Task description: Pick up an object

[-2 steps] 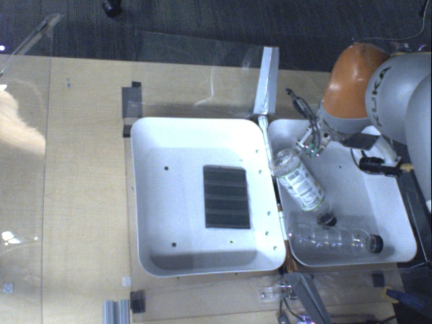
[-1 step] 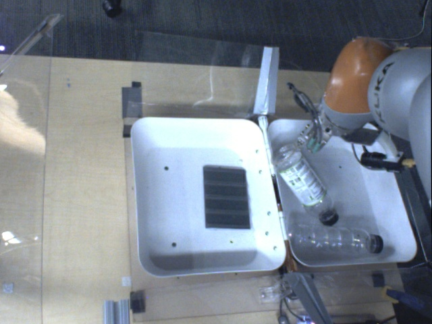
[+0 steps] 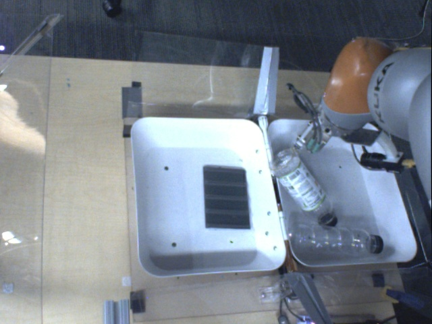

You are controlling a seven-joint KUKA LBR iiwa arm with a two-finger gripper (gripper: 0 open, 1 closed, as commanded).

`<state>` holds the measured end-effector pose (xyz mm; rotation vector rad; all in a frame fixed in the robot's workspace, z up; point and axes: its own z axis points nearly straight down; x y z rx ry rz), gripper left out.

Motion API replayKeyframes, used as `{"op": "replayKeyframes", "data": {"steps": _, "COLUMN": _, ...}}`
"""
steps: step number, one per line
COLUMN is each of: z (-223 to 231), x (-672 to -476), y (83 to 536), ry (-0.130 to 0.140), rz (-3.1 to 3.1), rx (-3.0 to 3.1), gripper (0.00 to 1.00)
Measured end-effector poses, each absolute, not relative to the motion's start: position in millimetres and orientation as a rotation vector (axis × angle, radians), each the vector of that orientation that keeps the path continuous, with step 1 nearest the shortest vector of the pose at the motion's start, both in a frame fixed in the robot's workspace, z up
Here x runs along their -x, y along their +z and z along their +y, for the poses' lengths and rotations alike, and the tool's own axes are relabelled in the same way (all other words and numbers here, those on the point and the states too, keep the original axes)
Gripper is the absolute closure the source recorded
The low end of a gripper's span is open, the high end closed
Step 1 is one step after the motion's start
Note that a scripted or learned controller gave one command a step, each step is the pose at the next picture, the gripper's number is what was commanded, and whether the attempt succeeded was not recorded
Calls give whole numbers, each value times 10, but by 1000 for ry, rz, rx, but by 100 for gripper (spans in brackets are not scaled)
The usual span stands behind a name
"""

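Two clear plastic bottles are in the right bin. One bottle lies at a slant by the bin's left wall, its dark cap pointing toward the front right. The other bottle lies along the front wall with a black cap at its right end. A dark ridged rectangular block lies flat in the middle of the left bin. My gripper hangs at the back of the right bin, just above the slanted bottle's upper end and close to it or touching it.
The grey arm with its orange band covers the back right corner of the right bin. A metal bracket stands behind the gap between the bins. A clear panel lies over the bench on the left.
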<state>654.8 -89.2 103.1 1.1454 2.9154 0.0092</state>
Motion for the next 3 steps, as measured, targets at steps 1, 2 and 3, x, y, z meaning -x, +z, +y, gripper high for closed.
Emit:
{"op": "replayKeyframes", "data": {"steps": 1, "z": -972, "x": -6076, "y": 895, "ry": 10, "rz": 2877, "rx": -1233, "gripper": 0}}
{"op": "replayKeyframes", "data": {"steps": 2, "z": -878, "x": -6203, "y": 892, "ry": 8, "rz": 2818, "rx": -1363, "gripper": 0}}
{"op": "replayKeyframes", "data": {"steps": 3, "z": -899, "x": -6015, "y": 901, "ry": 8, "rz": 2961, "rx": -1001, "gripper": 0}}
